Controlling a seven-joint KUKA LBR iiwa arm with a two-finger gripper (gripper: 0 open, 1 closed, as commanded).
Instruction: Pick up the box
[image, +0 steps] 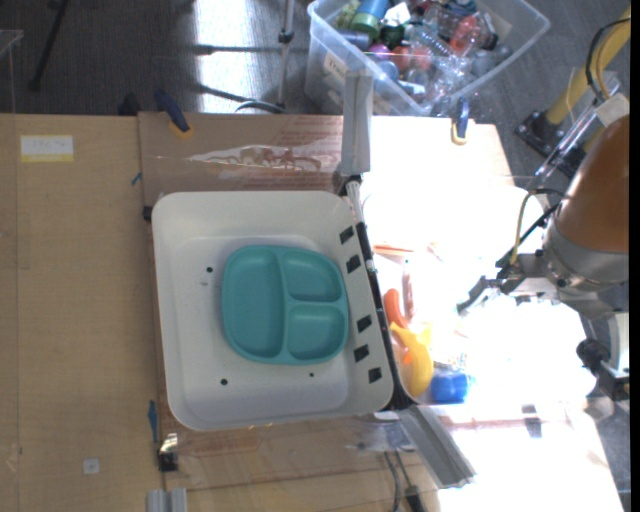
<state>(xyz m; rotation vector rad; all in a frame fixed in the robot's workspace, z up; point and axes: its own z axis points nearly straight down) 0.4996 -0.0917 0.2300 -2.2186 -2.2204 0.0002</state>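
The right bin (470, 150) is washed out by bright light. Along its left wall lie a narrow white and red box-like item (407, 285), an orange piece (393, 303), a yellow piece (416, 358) and a blue blocky item (449, 388). I cannot tell for sure which of them is the box. My gripper (478, 295) hangs over the middle of the right bin, to the right of these items and apart from them. Nothing shows in its grasp. The glare hides the bin's floor.
The left bin (185, 300) holds a teal divided plate (283, 303). A black-marked divider (362, 300) separates the bins. A clear tub of mixed items (420, 45) stands beyond the bench, and the arm's orange band (605, 195) sits at the right edge.
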